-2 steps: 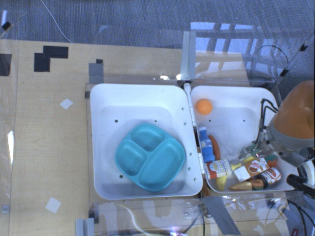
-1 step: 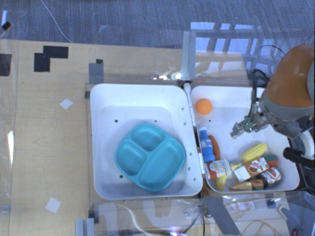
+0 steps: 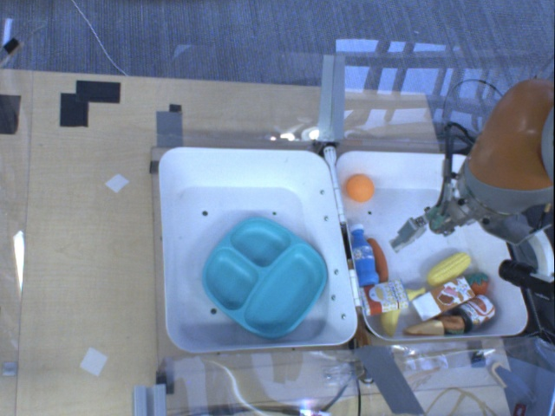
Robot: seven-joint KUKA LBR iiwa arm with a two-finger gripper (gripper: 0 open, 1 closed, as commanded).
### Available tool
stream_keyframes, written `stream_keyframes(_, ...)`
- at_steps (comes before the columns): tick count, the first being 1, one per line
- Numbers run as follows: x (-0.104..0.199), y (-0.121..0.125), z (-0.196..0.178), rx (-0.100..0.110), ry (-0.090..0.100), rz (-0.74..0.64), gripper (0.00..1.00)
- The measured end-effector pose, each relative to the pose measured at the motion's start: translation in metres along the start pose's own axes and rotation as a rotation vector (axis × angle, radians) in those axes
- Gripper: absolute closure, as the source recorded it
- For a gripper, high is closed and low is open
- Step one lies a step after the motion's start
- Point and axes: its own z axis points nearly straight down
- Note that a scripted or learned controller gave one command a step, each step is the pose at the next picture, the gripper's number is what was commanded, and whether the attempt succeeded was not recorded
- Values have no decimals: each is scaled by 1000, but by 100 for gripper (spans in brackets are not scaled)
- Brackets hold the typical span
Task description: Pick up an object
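Along the near edge of the right bin (image 3: 520, 323) lies a heap of small things: a carrot (image 3: 432, 326), a dark bottle with a red label (image 3: 464, 306), a small carton (image 3: 388, 297) and a yellow corn cob (image 3: 448, 268), whose long axis runs from lower left up to the right. Just left of these, against the wall shared with the other bin, a blue bottle (image 3: 364, 258) lies with its length running near to far, white cap toward the far side, and a red sausage (image 3: 379, 259) lies touching it along its right side, pointing the same way. Left of that wall, the left bin (image 3: 186, 232) holds a blue divided plate (image 3: 264, 275) in its near half. Farther back in the right bin, the gripper (image 3: 408, 232) hangs over bare floor, apart from every object, its jaws pointing down and left; nothing sits between them, though whether they stand apart or together cannot be told. An orange ball (image 3: 359, 187) rests near the far left corner. Both bins sit on the pale wooden desk (image 3: 78, 258).
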Motion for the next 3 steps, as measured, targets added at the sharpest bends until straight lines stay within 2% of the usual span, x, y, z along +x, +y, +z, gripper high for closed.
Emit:
stream_keyframes(1, -17, -49, 107, -8, -7, -70, 0)
stream_keyframes(2, -19, -46, 95, -18, -16, -70, 100)
stream_keyframes(3, 14, -35, 106, -12, -11, 189, 100)
